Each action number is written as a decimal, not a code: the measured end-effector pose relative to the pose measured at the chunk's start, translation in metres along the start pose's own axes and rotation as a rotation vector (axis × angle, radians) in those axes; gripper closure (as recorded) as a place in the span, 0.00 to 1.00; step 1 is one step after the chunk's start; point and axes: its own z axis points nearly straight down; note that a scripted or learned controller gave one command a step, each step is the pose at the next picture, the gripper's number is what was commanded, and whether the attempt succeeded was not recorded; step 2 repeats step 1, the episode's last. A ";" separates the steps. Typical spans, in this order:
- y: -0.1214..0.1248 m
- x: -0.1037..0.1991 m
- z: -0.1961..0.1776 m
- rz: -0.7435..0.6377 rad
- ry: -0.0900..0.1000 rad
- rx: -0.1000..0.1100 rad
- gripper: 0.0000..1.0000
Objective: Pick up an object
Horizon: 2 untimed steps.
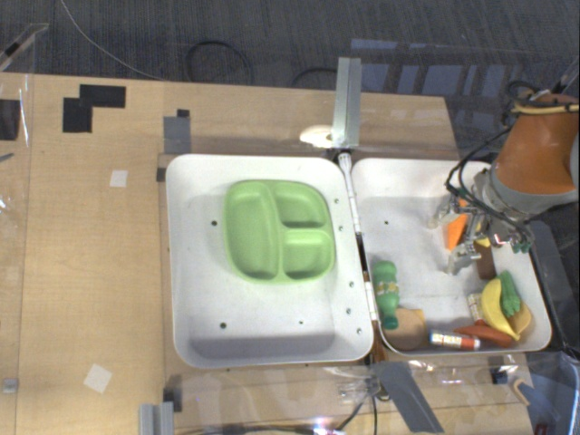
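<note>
Bins sat side by side on your counter (91,270). The left bin (195,333) held a green divided plate (276,231). The right bin (399,198) held a green bottle (387,293), a banana (494,306), a marker (453,340) and a brown block (410,324). Your gripper (464,238) hung over the right bin with an orange piece (455,232) between its fingers. You could read no writing anywhere.

- The grey KUKA arm with its orange band (542,157) reaches in from the right edge, wrist pointing downward.
- Its two-finger metal gripper (464,240) hangs low below the wrist, an orange piece between the fingers.
</note>
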 end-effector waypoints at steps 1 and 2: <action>0.000 -0.004 -0.015 -0.002 -0.010 0.002 1.00; 0.000 -0.004 -0.015 -0.002 -0.010 0.002 1.00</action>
